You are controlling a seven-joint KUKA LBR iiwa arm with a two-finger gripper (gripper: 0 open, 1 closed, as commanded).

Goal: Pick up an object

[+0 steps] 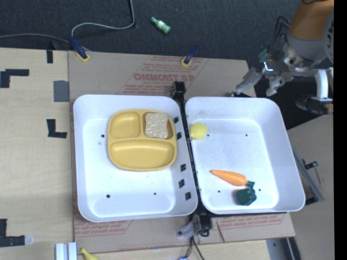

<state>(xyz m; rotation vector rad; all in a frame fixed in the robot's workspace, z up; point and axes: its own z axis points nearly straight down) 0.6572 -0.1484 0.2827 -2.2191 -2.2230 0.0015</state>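
Dark carpet runs behind the bench (pixel 32 145), whose top is covered by a brown cardboard sheet (pixel 157 75). Red print on the sheet above the bins seems to read "CHEMCAST", though the letters are faint; more red print at its near edge is too small to read. Blue and yellow clamps (pixel 80 51) grip the far edge of the sheet, and a small green item (pixel 160 25) lies on the carpet beyond it.

Two white bins sit side by side, touching along a black joint. In the left bin (pixel 92 194) rests a yellow divided plate (pixel 142 141) with a pale, crumbly square of food (pixel 156 125) in its far right compartment. The right bin (pixel 271 145) holds a small yellow ball (pixel 198 130) near its far left corner, an orange carrot (pixel 229 176) toward the near side, and a dark green lump (pixel 245 196) just beside the carrot's thick end.

The claw (pixel 259 84) hangs outside the right bin, beyond its far right corner, well apart from all three items. Its fingers are spread and nothing sits between them.
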